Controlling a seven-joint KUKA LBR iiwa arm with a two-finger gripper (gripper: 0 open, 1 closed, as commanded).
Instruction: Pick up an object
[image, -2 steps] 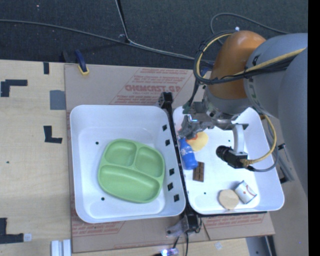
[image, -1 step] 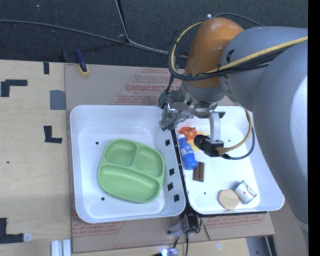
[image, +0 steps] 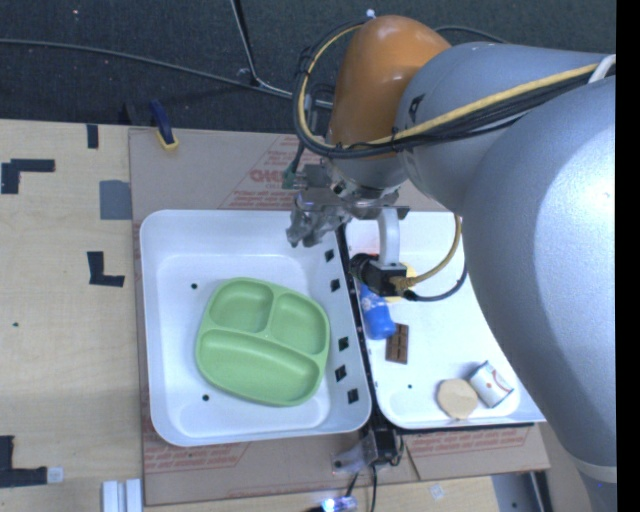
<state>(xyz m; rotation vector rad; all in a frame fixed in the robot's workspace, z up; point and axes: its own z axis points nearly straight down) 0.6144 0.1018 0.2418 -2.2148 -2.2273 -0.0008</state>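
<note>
green plate (image: 263, 340) lay flat in left bin (image: 152, 300); gripper (image: 305, 228) above far rim, its state not discernible. best grasped at raised edge, not centre.

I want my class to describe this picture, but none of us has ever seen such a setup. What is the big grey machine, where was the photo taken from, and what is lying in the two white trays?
The big grey shape with the orange band is a robot arm, reaching in from the right. At its tip is the gripper, the part that grasps things. It hangs over the top edge of the left bin, near the divide between the bins.

The one camera is fixed above the bench and looks down at a slant. The left bin holds a green divided plate. The right bin holds four small things: a blue object, a brown block, a round tan piece and a small white and red cylinder.

Nothing can be seen held by the gripper.
</note>
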